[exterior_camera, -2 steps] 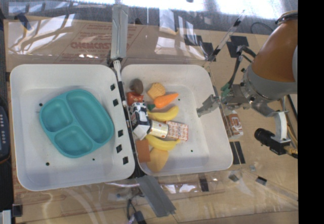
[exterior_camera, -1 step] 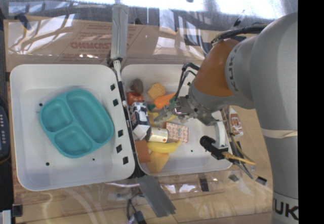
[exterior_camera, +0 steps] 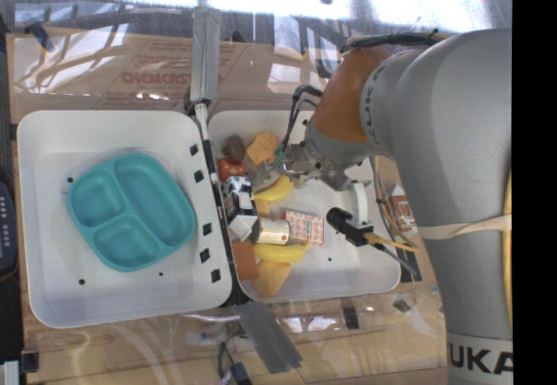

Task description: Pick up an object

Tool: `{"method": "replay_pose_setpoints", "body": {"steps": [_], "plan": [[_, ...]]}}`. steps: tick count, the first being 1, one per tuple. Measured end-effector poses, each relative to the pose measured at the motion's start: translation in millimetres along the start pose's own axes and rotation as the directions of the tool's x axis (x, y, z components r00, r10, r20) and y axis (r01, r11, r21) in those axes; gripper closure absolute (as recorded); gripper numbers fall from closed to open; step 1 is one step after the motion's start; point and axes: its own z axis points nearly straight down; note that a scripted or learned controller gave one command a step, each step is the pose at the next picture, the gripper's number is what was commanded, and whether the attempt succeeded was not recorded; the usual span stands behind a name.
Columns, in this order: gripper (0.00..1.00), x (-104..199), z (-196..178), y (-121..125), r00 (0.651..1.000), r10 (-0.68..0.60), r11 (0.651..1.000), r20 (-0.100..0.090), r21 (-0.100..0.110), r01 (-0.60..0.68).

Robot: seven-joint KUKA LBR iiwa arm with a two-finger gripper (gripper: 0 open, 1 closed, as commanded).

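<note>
Small objects (exterior_camera: 261, 216) lie heaped in the right bin (exterior_camera: 352, 272), crowded against its left edge beside the divide between the two bins; the bin's right side is bare white floor. At the far end of the heap a brown lump (exterior_camera: 233, 146) sits just beside a tan block (exterior_camera: 261, 148), with a red piece (exterior_camera: 228, 169) below the lump against the left edge. A yellow banana-like piece (exterior_camera: 277, 192) lies near the bin's middle, and a black-and-white item (exterior_camera: 239, 199) is just left of it. Nearer the front edge a small can (exterior_camera: 271, 233) lies on its side, touching a red-patterned box (exterior_camera: 305, 226) on its right. A second yellow piece (exterior_camera: 285, 253) lies under the can, an orange block (exterior_camera: 245, 261) is at its left, and an orange-yellow piece (exterior_camera: 270, 279) is close to the front edge.

The gripper (exterior_camera: 270, 172) reaches in from the right, low over the heap between the tan block and the banana-like piece. Whether it is apart or together, I cannot tell, nor whether it grasps anything.

The left bin (exterior_camera: 52, 287) holds a teal divided plate (exterior_camera: 130, 211), lying flat near its middle. Both bins rest on the brown tabletop (exterior_camera: 104, 61).
</note>
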Motion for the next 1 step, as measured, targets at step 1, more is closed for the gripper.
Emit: {"method": "replay_pose_setpoints", "body": {"steps": [1], "plan": [[0.00,-13.1,-1.8,50.4,1.000,0.000,1.000,0.001,-0.002,0.000]]}}
